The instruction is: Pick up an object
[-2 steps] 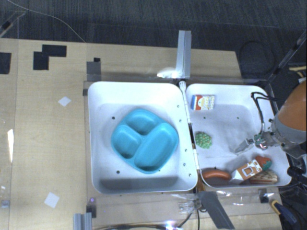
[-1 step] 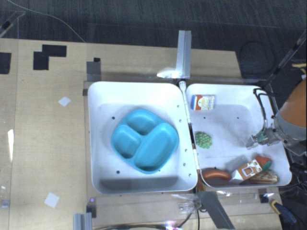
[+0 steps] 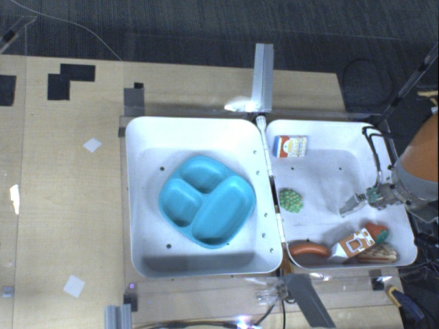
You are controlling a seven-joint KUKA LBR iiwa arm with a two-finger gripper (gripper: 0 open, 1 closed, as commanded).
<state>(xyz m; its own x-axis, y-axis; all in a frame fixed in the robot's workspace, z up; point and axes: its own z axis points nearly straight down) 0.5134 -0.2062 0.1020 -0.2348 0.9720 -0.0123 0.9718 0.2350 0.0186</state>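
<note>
This is a robotics lab, a test cell rather than any lived-in room. A pale plywood counter (image 3: 62,204) carries two shallow white bins (image 3: 137,184) fixed side by side, with a metal post (image 3: 263,77) rising at the seam between them and brackets at the corners. Black tape marks (image 3: 68,79) are stuck on the wood. Loose cables (image 3: 62,26) trail over dark carpet (image 3: 206,12) beyond the counter. A grey and orange robot arm (image 3: 420,163) reaches in from the side over the right bin.
</note>
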